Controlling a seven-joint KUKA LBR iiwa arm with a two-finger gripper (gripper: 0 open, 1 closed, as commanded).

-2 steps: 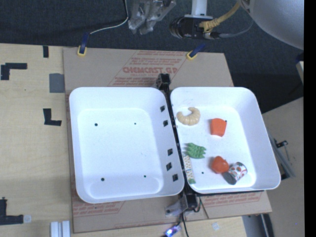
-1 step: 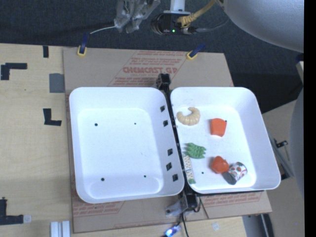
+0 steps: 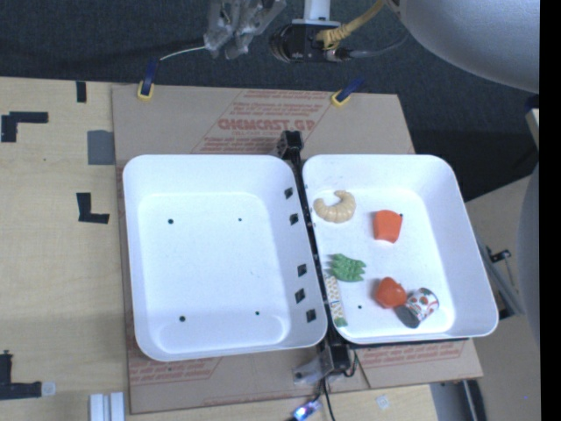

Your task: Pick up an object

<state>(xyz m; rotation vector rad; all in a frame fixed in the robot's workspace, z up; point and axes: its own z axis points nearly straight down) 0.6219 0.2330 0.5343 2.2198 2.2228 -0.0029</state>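
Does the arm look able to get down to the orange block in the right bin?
Probably yes. The orange block sits alone on open bin floor, apart from the curled beige piece and the green piece, with nothing above it. The end effector is up beyond the bins.

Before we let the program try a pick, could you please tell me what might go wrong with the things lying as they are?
1. The red lump touches the small cup near the right bin's wall, so a grasp could catch both or neither.
2. The green leafy piece and the printed strip lie against the middle divider; a finger might strike the wall.
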